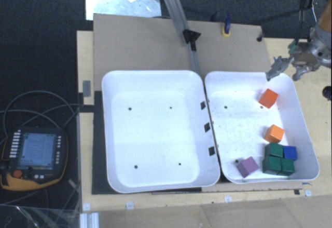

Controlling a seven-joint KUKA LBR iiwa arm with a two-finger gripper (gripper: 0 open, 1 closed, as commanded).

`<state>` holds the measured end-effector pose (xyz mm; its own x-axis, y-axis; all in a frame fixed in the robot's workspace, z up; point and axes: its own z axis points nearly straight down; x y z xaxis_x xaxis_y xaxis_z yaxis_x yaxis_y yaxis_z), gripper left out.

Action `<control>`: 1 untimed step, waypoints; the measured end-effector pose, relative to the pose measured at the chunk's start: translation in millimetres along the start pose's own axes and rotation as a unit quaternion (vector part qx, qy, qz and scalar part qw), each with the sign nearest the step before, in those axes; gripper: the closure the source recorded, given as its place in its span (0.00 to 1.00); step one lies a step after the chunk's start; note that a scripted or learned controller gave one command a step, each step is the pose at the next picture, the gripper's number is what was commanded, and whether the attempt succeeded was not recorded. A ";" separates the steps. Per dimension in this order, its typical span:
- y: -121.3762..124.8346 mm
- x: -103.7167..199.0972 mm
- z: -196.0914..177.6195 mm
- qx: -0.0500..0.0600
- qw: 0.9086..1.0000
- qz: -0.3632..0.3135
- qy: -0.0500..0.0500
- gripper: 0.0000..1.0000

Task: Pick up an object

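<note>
The right bin (233, 118) holds several blocks. An orange block (268, 98) lies near its far right side and a second orange block (274, 133) sits lower down. Green blocks (276, 159) cluster in the near right corner with a blue block (289, 152) against them. A purple block (248, 166) lies near the front wall. My gripper (287, 68) hangs over the bin's far right rim, above and right of the upper orange block, open with nothing between its fingers.
The left bin (153, 128) stands beside the right one. A metal pole (174, 1) slants across the bench's back. A teach pendant (33, 157) lies on the floor at left. A clamp (226, 26) sits at the bench's far edge.
</note>
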<state>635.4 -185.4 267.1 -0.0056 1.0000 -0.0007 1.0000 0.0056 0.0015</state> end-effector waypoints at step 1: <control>-0.1 -0.2 -0.1 0.000 1.000 0.000 0.000 0.00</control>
<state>635.4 -185.6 267.2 -0.0053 1.0000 -0.0014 1.0000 0.0053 0.0013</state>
